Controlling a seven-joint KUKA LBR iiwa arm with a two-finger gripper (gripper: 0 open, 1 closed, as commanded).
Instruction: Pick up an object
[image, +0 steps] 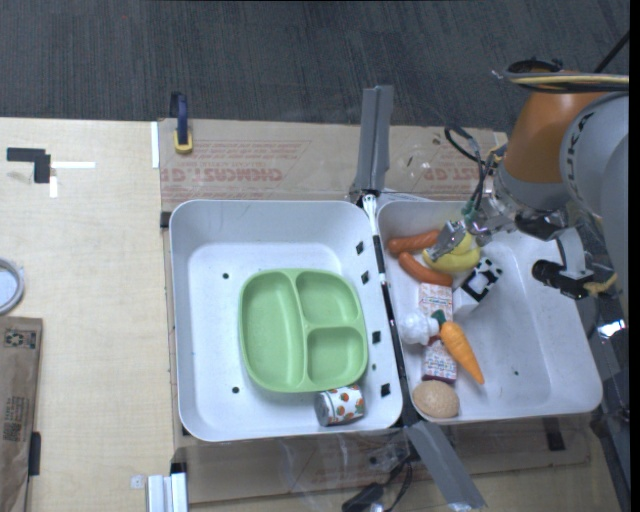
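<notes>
I am one grey arm (590, 150) with an orange band, reaching in from the right over a desk (80, 300) that carries two white bins side by side.

My claw (452, 240) hangs low in the far left corner of the right bin (540, 370), right over a yellow toy (455, 257). Whether it is released or clenched, I cannot tell; the tips are too small and blurred against the toy, and I cannot tell if they touch it.

The right bin holds a line of toy food along its left wall. I count three orange pieces: two sausage-like ones (415, 243) lying crossed by the claw, and one carrot (462, 350) nearer the front. Between them lies one small printed packet (435, 298), then one white piece (417, 325) beside the carrot's green end. A second small packet (439, 362) lies just below, and one round tan bun (436, 400) sits at the front corner. One black-and-white tag (480, 280) lies just right of the yellow toy.

The left bin (200, 300) holds one green plate (303, 328) with three compartments, and one small can (341, 405) lying on its side at the front wall, just beside the plate.

Outside the bins, one blue-handled clamp (180, 122) stands at the far edge of the desk.
</notes>
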